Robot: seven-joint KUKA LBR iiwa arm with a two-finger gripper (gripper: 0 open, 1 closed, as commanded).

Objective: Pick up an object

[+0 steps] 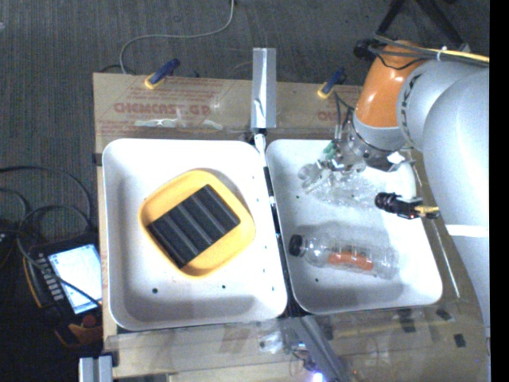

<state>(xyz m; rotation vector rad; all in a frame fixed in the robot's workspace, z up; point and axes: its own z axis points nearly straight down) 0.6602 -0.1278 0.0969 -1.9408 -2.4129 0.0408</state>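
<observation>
**Ana:** Dark carpet is surrounding the bench [111, 86], and cables are trailing along its left side beside a lit handheld screen [70, 275]. What is lying in the left bin [119, 237]?

**Ben:** One yellow tray-like object [199, 222] with a dark ribbed insert is resting there at a slant, near the middle.

**Ana:** And in the right bin [429, 285]?

**Ben:** A clear plastic bottle [343, 256] with a dark cap and an orange label is lying on its side toward the front. Behind it, a crumpled clear plastic piece [338, 185] is sitting near the back.

**Ana:** Where is the gripper [340, 159] hanging?

**Ben:** It is reaching down from the right, under the orange band, right at the crumpled plastic. It is overlapping that piece, but whether its tips are spread or pressed together is impossible to tell, and nothing is visibly sitting between them.
</observation>
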